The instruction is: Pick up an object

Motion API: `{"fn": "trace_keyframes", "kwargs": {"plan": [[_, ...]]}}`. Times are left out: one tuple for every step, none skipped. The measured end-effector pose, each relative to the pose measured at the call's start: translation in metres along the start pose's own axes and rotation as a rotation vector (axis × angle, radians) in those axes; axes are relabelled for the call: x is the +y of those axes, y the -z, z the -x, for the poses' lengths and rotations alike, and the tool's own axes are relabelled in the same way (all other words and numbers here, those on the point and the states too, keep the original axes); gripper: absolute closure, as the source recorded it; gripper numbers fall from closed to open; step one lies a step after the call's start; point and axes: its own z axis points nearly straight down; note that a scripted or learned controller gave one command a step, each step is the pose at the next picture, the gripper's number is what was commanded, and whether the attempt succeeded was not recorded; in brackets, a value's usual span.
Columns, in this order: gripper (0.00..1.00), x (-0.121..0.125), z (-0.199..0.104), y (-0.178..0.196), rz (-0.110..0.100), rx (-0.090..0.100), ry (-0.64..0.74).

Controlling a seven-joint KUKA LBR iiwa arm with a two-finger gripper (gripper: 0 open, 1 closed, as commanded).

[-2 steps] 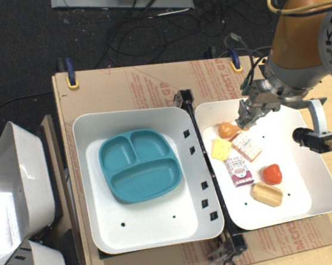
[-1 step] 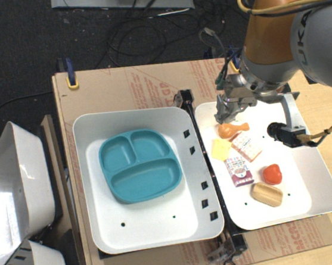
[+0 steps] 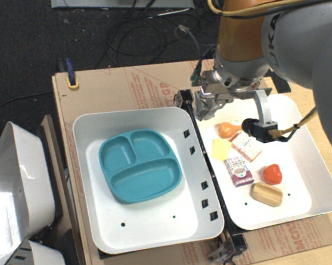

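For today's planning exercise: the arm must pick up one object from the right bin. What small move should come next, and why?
Probably lower the gripper toward the orange item, the nearest thing. The gripper sits over the right bin's upper-left corner, with nothing seen between its fingers.

Two white bins [image 3: 92, 168] [image 3: 313, 159] are shown, with one teal divided plate [image 3: 140, 165] in the left. Six small items are counted in the right bin: one orange piece [image 3: 228, 129], one yellow slice [image 3: 220, 150], two cartons [image 3: 246, 146] [image 3: 238, 171], one red piece [image 3: 272, 174] and one bread roll [image 3: 266, 194].
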Motion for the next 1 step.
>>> {"fn": "trace_keyframes", "kwargs": {"plan": [[1.0, 0.0061, -0.0467, -0.0253, -0.004, 0.0, 0.0]]}}
